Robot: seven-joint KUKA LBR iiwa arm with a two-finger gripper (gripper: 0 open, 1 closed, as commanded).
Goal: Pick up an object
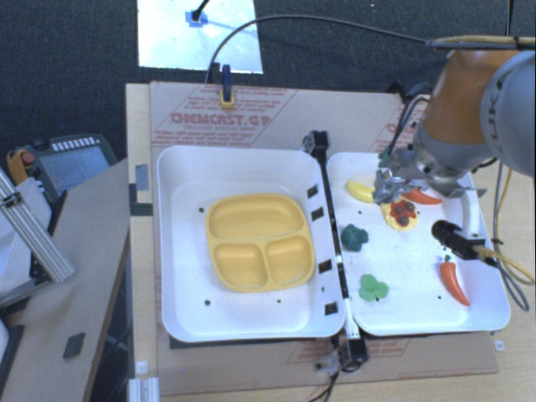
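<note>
Bins (172, 224) — two; yellow tray (257, 241) one; green pieces (354, 237) two; cardboard reads "CHEMCAST GP"; gripper (388, 188) — state indiscernible.

Robotics lab: grey arm (494, 99) over a counter (251, 111) with two white bins (180, 174), control pendant (71, 167) at left, cables (276, 23) across dark carpet (67, 40).

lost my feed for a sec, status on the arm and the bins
Gripper low over right bin, between yellow piece and pizza toy; nothing seen gripped. Two green pieces, carrot loose nearby. Yellow tray in left bin.
</note>
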